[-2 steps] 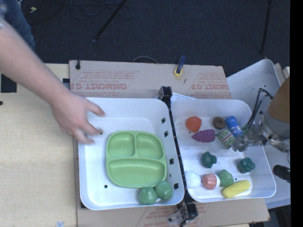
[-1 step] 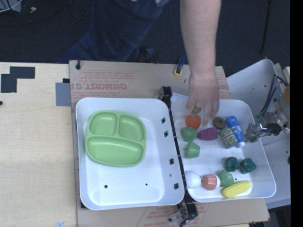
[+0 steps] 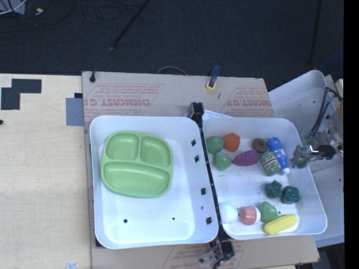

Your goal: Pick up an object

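Note:
The right bin (image 3: 307, 172) holds several toy foods. Among them are an orange-red piece (image 3: 231, 142), two green round pieces (image 3: 215, 144), a purple piece (image 3: 245, 158), a brown ring (image 3: 259, 145), a blue bottle (image 3: 277, 153), a green can (image 3: 270, 163), two dark green pieces (image 3: 290, 194), a white egg (image 3: 228, 212), a pink cupcake (image 3: 248, 215) and a yellow corn cob (image 3: 280, 224). My gripper (image 3: 303, 154) sits at the bin's right rim, just right of the blue bottle. It is small and partly hidden by cables.
The left bin (image 3: 146, 223) holds a green divided plate (image 3: 136, 163). A black divider (image 3: 205, 172) with clips joins the two bins. Cardboard lies under both bins, and a blue-yellow clamp (image 3: 212, 78) sits at its far edge.

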